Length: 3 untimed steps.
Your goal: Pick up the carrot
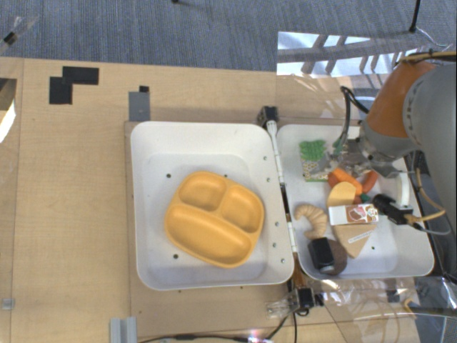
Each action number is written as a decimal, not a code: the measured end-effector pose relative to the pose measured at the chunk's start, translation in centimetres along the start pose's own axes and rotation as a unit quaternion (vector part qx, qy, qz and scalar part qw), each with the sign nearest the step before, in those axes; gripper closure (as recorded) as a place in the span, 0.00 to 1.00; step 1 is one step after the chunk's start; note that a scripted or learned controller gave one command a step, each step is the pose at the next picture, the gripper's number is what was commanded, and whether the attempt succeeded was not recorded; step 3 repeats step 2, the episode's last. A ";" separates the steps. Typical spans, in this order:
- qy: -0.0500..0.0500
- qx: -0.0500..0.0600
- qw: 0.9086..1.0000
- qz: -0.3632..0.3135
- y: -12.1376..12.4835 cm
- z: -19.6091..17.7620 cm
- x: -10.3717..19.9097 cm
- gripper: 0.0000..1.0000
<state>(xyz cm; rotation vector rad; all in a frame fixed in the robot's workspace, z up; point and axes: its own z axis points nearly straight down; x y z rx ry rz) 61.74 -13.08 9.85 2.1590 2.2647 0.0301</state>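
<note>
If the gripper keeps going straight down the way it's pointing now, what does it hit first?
Most likely the carrot, the orange piece directly under the gripper in the right bin. The green item and the yellow wedge sit close by, and depth is hard to judge from this slanted view.

2 bins are set side by side on the surface (71,227). A divided plate (214,218) is placed in the left bin (153,191). In the right bin (410,256), a carrot (351,178) is found at the middle, a croissant (312,218) left of it, and the end effector (341,164) over the carrot.
</note>
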 end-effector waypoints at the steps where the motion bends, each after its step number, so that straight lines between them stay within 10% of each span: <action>1: -0.006 -0.009 1.000 -0.005 0.5 -1.5 -0.2 1.00; 2: -0.001 0.002 1.000 -0.006 3.6 -11.4 8.2 1.00; 3: -0.001 0.002 1.000 -0.006 3.6 -11.4 8.2 1.00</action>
